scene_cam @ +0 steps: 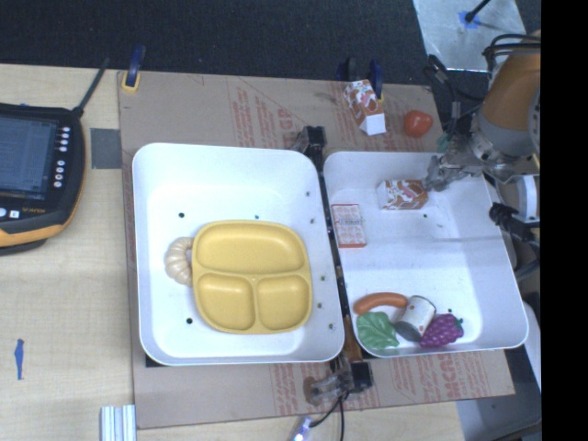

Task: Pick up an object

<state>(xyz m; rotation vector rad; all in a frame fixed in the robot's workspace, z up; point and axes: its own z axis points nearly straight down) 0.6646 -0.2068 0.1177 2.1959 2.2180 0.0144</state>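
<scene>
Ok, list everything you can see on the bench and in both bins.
Bins: two, white, side by side.
Tray: one, yellow, left bin.
Pastry: one, tan, left of tray.
Packet: one, red-white, right bin, top.
Card: one, pink, right bin, left edge.
Sausage: one, orange, right bin, bottom.
Leaf: one, green, bottom.
Can: one, white, bottom.
Grapes: one, purple, bottom.
Carton: one, red-white, behind bins.
Tomato: one, red, behind bins.
Pendant: one, orange-black, far left.
Gripper: one, grey, beside packet.

arm (511, 108): grey w/ orange band | end effector (439, 175): dark metal, black cables
</scene>
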